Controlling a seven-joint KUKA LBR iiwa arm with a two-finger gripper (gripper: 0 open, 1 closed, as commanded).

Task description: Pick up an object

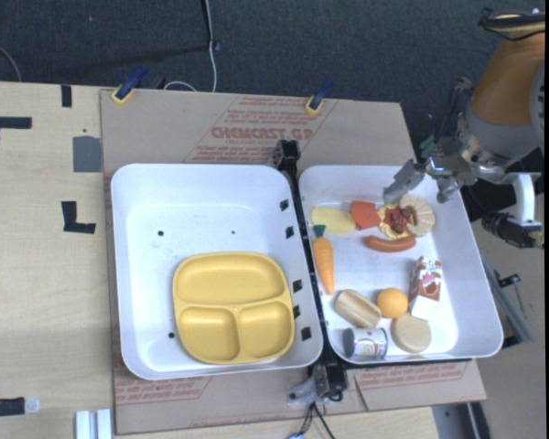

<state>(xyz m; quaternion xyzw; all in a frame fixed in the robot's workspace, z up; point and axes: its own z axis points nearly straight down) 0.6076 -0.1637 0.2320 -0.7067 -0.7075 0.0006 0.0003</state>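
Observation:
My gripper (pixel 424 183) hangs over the far right part of the right bin (pixel 467 245), open, with nothing between its fingers. Just below it lie a pastry with red filling (pixel 410 216), a red piece (pixel 365 214) and a sausage (pixel 390 242). Further left are a pale yellow piece (pixel 331 219) and a carrot (pixel 324 263). Toward the bin's near side sit a bread roll (pixel 357 307), an orange (pixel 392 301), a red-and-white packet (pixel 426 281), a round cracker (pixel 412 334) and a small can (pixel 370 345).
The left bin (pixel 146 199) holds a yellow three-compartment plate (pixel 232 305). Both bins rest on a cardboard sheet (pixel 247 131) clamped at the back. The arm's orange band (pixel 511 71) reaches in from the upper right.

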